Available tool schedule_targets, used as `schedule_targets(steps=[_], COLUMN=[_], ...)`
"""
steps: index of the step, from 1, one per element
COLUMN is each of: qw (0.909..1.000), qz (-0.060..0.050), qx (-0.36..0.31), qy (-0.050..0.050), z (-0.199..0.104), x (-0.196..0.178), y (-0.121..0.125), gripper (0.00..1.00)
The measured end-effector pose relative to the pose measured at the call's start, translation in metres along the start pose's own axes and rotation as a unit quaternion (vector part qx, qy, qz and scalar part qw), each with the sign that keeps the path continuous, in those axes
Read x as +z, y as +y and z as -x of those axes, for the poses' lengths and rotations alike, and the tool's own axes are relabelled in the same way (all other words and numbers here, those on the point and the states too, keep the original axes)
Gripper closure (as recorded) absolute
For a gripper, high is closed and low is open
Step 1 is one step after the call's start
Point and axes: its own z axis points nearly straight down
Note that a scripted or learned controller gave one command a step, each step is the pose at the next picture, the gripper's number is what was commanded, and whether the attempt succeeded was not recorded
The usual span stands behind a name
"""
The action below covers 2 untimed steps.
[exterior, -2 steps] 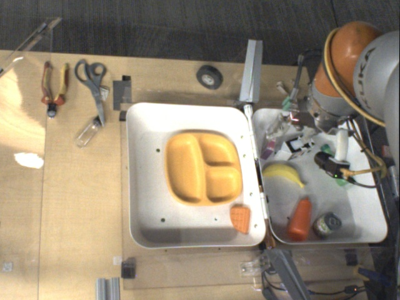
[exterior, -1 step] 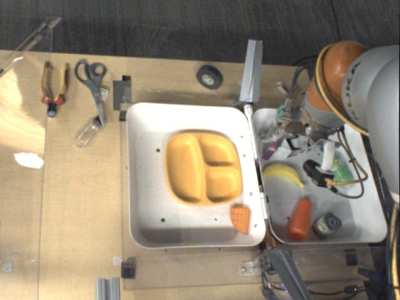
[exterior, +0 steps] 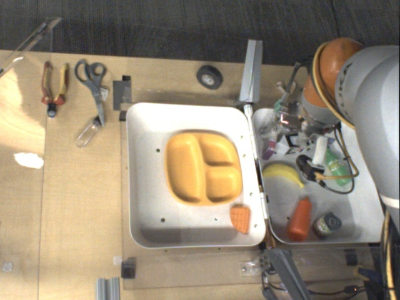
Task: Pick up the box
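My gripper (exterior: 289,121) hangs low over the far left part of the right bin (exterior: 369,233), under the grey arm with its orange band (exterior: 331,61). Just below it lies a small dark-and-white box-like thing (exterior: 292,142), partly hidden by the wrist gear. I cannot tell whether the gripper touches it. Nothing is visibly lifted.
The right bin also holds a banana (exterior: 282,174), a red bottle (exterior: 300,219), a small can (exterior: 327,224), a green item (exterior: 338,166) and a purple piece (exterior: 272,147). In the left bin (exterior: 144,167) are a yellow divided plate (exterior: 203,167) and an orange piece (exterior: 240,218). Scissors (exterior: 94,86) and pliers (exterior: 53,86) lie on the bench.
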Motion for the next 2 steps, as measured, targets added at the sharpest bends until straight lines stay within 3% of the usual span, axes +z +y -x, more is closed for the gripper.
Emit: schedule_targets(steps=[1,2], qw=[1.0,0.9998], qz=[0.007,-0.021], qx=[-0.002,0.007], qy=[0.002,0.0], z=[-0.003,-0.09], x=[-0.014,-0.16], y=[0.004,0.015], gripper=[1.0,1.0])
